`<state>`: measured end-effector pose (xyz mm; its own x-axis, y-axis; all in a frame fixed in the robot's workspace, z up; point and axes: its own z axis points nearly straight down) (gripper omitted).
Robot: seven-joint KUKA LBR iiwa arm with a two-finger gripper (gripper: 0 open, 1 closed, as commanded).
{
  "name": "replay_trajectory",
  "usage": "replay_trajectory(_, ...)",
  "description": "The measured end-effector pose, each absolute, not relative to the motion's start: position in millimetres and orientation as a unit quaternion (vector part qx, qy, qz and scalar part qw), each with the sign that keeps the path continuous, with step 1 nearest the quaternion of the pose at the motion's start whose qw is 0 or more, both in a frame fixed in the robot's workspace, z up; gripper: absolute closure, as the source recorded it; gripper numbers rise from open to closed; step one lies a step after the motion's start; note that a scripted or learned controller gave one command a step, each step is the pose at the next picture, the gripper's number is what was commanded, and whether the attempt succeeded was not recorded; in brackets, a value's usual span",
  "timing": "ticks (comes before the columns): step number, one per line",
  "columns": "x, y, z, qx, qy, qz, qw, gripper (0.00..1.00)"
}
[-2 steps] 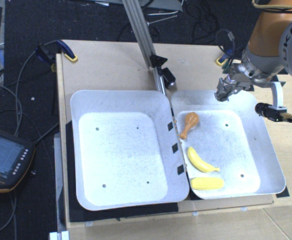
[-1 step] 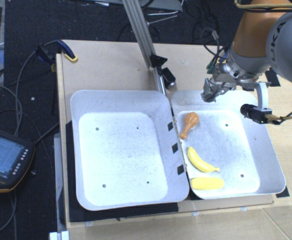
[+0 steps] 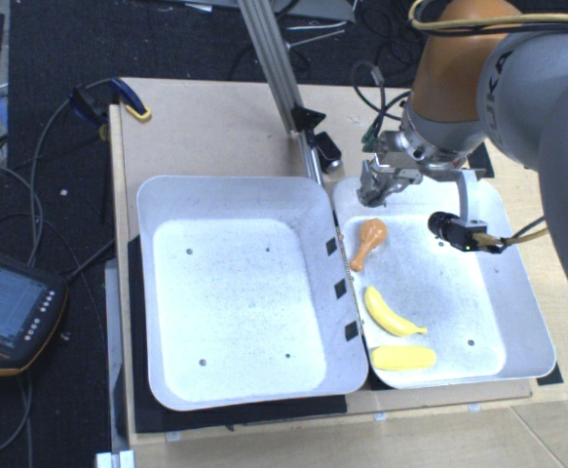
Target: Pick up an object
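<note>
The right bin (image 3: 517, 305) holds three things near its left wall: an orange drumstick-shaped toy (image 3: 366, 240), a curved yellow banana (image 3: 391, 315) below it, and a flat yellow piece (image 3: 402, 358) at the front. My gripper (image 3: 375, 194) hangs above the bin's back left corner, just behind and slightly right of the orange toy, with nothing seen between its fingers. The grey arm with its orange band (image 3: 459, 42) reaches in from the upper right.
The left bin (image 3: 167, 261) lies beside the right one, sharing a raised middle rim (image 3: 342, 271). A slanted metal post (image 3: 274, 57) stands behind the bins. A black cable fitting (image 3: 456, 230) hangs off the wrist over the right bin.
</note>
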<state>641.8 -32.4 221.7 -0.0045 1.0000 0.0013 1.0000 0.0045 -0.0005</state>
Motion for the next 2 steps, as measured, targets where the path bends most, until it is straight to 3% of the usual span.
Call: replay_trajectory(2, 633.0, 67, 222, -0.705, -0.709, -0.0004, 0.001, 1.0)
